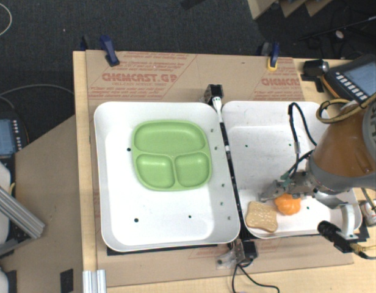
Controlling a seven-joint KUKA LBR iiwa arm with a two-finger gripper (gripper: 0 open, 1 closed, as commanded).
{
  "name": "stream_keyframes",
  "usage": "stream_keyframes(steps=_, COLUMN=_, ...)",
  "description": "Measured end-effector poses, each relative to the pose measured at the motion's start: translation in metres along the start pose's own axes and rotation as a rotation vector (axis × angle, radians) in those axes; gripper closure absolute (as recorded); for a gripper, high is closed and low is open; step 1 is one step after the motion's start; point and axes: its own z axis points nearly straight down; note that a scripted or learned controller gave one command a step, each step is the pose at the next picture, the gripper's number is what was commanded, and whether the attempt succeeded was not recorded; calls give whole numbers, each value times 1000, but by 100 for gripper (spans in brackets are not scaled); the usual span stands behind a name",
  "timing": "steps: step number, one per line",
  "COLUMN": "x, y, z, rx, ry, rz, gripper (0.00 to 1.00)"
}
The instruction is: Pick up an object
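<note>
A small orange ball-like object (289,206) lies near the front of the right bin (255,133). Just left of it rests a tan, biscuit-like piece (262,216) against the bin's front rim. My gripper (278,191) hangs low over the front of the right bin, directly above and touching or nearly touching the orange object. The arm's wrist with its orange band (343,148) hides the bin's right side. I cannot tell whether the orange object is held.
The left bin (115,212) holds a green divided plate (172,154) in its middle. A black cable (296,124) loops over the right bin's far part. Clamps and a divider (227,163) line the bins' edges.
</note>
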Motion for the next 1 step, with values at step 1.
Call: stream_keyframes(steps=1, x=0, y=4, z=-16, rx=-12, ry=-4, rz=-3, gripper=100)
